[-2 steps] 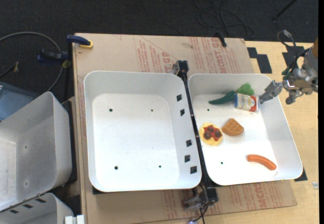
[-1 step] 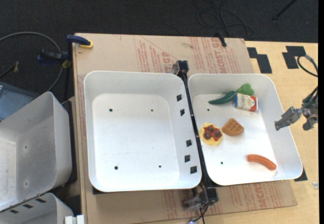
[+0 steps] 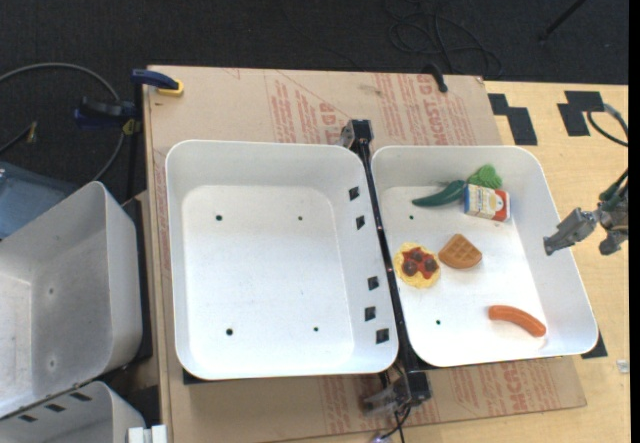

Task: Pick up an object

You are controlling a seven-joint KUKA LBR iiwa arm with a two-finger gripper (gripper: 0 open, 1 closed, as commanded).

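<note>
Tool point(image 3: 578, 228) at right rim of right-hand shallow white plastic bin point(image 3: 570, 276), finger state cannot tell, nothing visibly held; nearest candidate, orange sausage-shaped toy point(image 3: 517, 320), lies below-left of tool, well apart from other items: descend centred, fingers across its short axis.

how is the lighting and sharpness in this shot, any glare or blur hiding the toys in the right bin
Camera view: even, soft light; the white right bin is bright but not blown out, shadows faint. The hot dog, waffle, small pizza, green pepper and juice carton read clearly, though fine detail is soft. The gripper at the right edge looks slightly blurred.
</note>
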